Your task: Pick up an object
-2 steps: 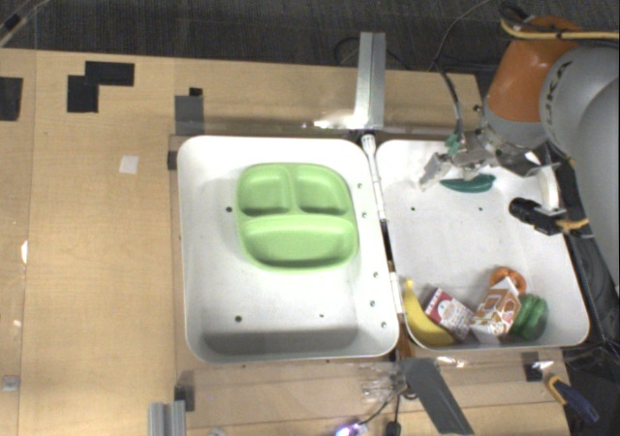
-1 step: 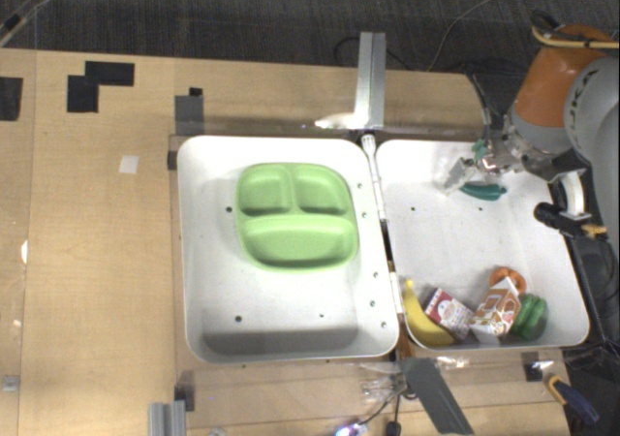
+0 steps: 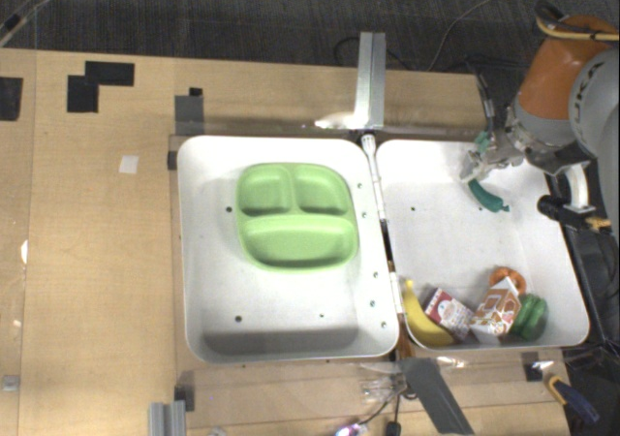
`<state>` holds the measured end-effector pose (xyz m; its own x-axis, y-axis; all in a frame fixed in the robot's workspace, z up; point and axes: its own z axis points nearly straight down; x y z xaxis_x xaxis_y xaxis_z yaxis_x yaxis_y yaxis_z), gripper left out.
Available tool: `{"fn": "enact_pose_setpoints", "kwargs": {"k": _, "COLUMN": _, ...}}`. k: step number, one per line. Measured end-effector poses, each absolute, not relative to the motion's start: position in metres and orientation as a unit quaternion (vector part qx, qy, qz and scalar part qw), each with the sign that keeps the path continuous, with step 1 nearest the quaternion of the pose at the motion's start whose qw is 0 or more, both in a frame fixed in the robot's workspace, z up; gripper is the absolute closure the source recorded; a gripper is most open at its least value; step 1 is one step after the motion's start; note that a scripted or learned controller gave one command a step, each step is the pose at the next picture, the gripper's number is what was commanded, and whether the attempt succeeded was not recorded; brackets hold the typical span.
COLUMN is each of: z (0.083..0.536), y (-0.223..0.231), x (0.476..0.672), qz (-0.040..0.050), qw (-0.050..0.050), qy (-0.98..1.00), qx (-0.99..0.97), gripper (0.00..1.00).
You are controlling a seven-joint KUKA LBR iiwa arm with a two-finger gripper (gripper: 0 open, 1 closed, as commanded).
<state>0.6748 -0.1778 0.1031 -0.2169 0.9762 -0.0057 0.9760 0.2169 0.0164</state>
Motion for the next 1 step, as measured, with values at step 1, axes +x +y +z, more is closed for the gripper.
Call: {"fn": "enact_pose_setpoints", "kwargs": {"k": 1, "z": 0.1732, "y": -0.1192, "x": 0.6710, "qz": 0.0028, "qw": 0.003, "qy": 0.756, "qx": 0.654, "gripper": 1.00}}
